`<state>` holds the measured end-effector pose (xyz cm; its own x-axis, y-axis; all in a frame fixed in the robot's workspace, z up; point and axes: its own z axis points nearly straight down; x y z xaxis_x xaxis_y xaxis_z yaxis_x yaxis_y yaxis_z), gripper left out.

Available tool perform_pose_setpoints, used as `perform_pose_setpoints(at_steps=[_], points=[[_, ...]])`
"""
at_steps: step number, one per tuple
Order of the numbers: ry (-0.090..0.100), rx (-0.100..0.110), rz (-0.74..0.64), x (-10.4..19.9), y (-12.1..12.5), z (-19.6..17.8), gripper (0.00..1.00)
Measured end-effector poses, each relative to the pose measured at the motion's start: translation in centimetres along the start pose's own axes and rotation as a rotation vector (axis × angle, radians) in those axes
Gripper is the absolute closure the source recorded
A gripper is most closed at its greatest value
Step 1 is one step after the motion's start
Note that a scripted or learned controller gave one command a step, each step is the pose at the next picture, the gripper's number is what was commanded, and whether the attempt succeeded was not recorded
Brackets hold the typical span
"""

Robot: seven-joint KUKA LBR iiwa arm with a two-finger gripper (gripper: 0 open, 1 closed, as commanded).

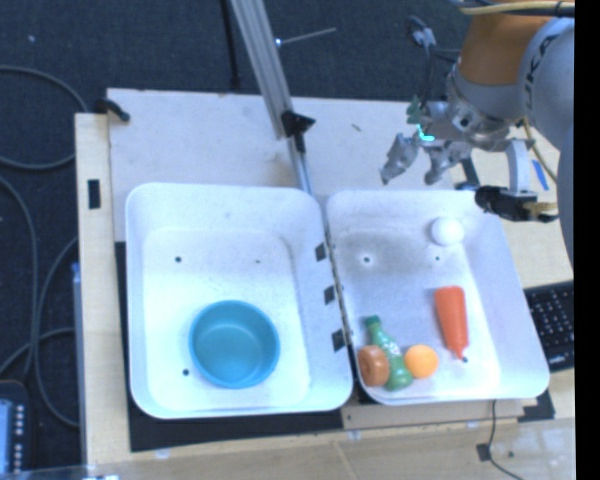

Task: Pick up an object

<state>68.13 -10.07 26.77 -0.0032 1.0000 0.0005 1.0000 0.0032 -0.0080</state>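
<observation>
- The gripper [417, 162] hung over the bench [210, 133] just beyond the far rim of the right bin [500, 268]; its two fingers stood apart, with nothing between them.
- The arm [510, 38], grey with an orange band above the wrist, entered from the upper right of the view.
- The right bin held five objects, all lying well apart from the gripper.
- A white ball [446, 231] rested near the far right corner of the right bin, the object nearest the gripper.
- An orange carrot [452, 318] lay lengthwise along the right side of the same bin, its narrow end toward the near rim.
- A small orange ball [421, 361] sat near the near rim, just to the left of the carrot's tip.
- A green bottle-shaped toy [386, 350] lay beside the orange ball, touching a brown rounded object [373, 366] at the near left corner of the bin.
- The left bin [160, 228] held a blue bowl [234, 343], upright, in its near half.
- A slanted metal pole [263, 58] rose from the bench near where the two bins met.
</observation>
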Motion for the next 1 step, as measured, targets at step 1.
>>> perform_pose_setpoints(at_steps=[1], points=[[-0.001,-0.009,-0.001,0.0,0.14,-0.53,0.0]])
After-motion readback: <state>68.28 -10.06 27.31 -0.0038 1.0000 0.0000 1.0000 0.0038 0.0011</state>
